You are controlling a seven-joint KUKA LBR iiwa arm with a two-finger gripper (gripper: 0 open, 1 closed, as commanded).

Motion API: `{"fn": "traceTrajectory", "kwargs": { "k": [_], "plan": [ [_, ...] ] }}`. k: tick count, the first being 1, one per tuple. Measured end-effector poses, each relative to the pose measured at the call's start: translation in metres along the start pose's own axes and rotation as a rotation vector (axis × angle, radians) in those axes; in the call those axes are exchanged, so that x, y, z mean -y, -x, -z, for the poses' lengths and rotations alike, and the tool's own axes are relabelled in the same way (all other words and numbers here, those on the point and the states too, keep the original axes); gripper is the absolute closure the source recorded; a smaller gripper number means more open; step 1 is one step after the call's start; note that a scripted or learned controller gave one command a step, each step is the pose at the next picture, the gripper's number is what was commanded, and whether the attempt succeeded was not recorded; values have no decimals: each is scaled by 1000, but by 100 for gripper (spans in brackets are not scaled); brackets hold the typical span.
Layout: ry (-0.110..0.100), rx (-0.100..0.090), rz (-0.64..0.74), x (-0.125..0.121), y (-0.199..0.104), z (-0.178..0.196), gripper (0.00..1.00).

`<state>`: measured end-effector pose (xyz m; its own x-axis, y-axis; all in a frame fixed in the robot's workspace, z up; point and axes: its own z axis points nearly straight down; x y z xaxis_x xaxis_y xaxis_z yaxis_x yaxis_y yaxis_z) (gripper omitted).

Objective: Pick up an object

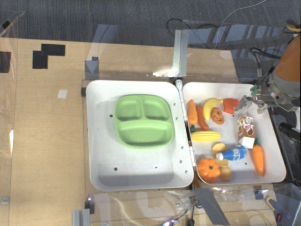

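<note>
The right bin (275,131) holds several toy foods: a banana (210,105), an orange carrot (192,113), a red block (230,105), a yellow corn cob (205,136), a brown and white packet (245,127), a blue bottle (233,153), a second carrot (258,159) and a pumpkin (209,169). My gripper (251,102) hangs over the bin's far right part, between the red block and the bin's right wall, just beyond the packet. Its fingers stand apart with nothing between them.
A green divided plate (143,120) lies in the left bin (101,140). A metal divider (184,121) separates the two bins. The arm's orange band (289,65) rises at the right edge, with cables behind it.
</note>
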<state>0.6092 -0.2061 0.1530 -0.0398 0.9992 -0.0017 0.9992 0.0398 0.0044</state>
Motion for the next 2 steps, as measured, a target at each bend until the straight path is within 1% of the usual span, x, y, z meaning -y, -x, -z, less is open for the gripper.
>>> {"fn": "traceTrajectory", "kwargs": {
  "k": [1,2],
  "plan": [
    [2,0,-24,28,-2,-57,0],
    [8,0,-22,25,-3,-45,100]
  ]
}}
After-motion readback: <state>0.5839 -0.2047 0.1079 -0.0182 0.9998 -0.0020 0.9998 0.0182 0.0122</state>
